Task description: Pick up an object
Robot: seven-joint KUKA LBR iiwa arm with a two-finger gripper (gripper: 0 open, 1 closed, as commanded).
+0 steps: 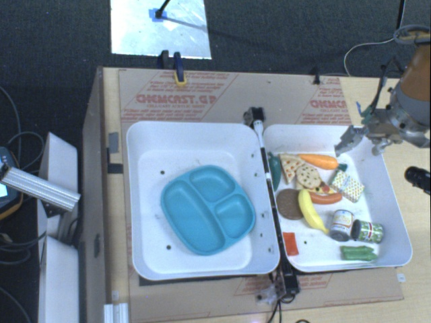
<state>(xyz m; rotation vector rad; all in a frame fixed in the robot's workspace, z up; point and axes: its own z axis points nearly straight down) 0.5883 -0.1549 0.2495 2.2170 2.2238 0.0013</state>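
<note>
At the upper right of the frame, we see the gripper (pixel 361 140) poised above the right bin (pixel 397 237), its 2 fingers spread and grasping nothing. We judge the approach step to be in hand; the next move calls for a descent onto 1 object and a closure. Nearest lies the carrot (pixel 318 161), orange, tapered, lying flat near the bin's upper edge, just left of the gripper. The left bin (pixel 151 150) holds a blue plate (pixel 207 209).
</note>
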